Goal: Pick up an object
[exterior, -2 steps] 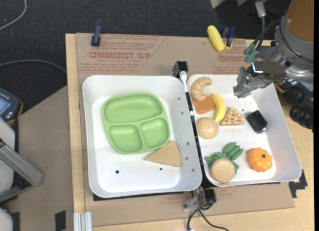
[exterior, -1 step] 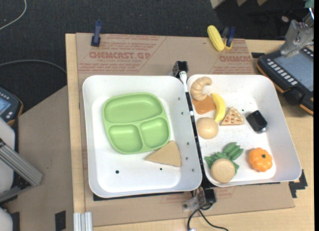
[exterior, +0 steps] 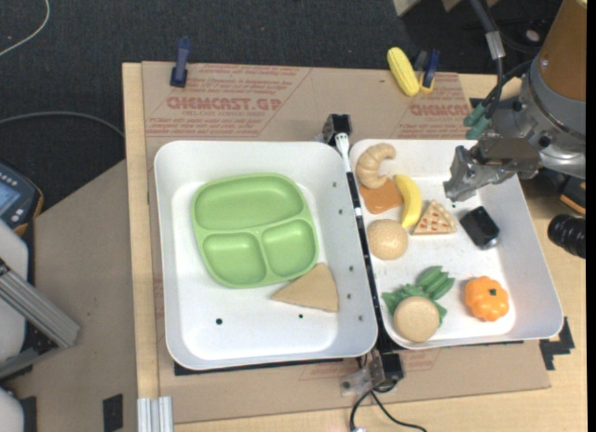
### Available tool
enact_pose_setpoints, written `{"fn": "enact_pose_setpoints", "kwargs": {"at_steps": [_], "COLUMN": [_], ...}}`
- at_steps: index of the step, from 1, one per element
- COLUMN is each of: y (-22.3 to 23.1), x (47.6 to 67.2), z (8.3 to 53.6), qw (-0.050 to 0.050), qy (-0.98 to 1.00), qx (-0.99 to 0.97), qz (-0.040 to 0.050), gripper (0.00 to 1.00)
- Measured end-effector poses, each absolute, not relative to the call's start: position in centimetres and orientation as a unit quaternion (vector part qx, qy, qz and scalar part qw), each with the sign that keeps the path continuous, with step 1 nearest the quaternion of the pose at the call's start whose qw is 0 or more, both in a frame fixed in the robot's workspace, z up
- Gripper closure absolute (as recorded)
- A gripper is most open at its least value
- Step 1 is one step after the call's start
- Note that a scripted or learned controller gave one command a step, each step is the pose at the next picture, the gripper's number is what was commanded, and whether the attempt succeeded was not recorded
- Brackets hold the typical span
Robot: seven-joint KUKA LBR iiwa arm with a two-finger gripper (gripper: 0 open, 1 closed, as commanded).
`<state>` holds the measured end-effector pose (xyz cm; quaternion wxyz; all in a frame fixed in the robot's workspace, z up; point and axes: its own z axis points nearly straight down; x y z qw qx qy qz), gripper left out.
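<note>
Two white bins [exterior: 177, 235], one green tray [exterior: 251, 228], one banana [exterior: 408, 199], one pumpkin [exterior: 486, 298]

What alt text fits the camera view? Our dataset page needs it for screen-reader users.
A grey robot arm's gripper hovers over the right white bin of toy food, including a croissant, banana and pumpkin. The left bin holds a green divided plate.

A flat brown cardboard-covered bench top [exterior: 233, 104] printed with red lettering carries 2 shallow white plastic bins side by side, the left bin [exterior: 177, 235] and the right bin [exterior: 531, 263] touching along their inner edges. At its far edge sit a blue clamp [exterior: 180, 61] and a yellow clamp [exterior: 402, 71].
</note>
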<state>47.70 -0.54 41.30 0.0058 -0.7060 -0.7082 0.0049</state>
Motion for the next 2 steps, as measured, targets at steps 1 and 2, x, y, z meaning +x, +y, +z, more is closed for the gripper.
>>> {"fn": "enact_pose_setpoints", "kwargs": {"at_steps": [1,2], "y": [0.3,2.6], "x": [47.9,47.8], "z": [36.6,30.4], "qw": [0.003,0.003], "qy": [-0.707,-0.708], "qx": [-0.707,-0.706], "qz": [0.0024,0.0031], "gripper": [1.00,1.00]}}
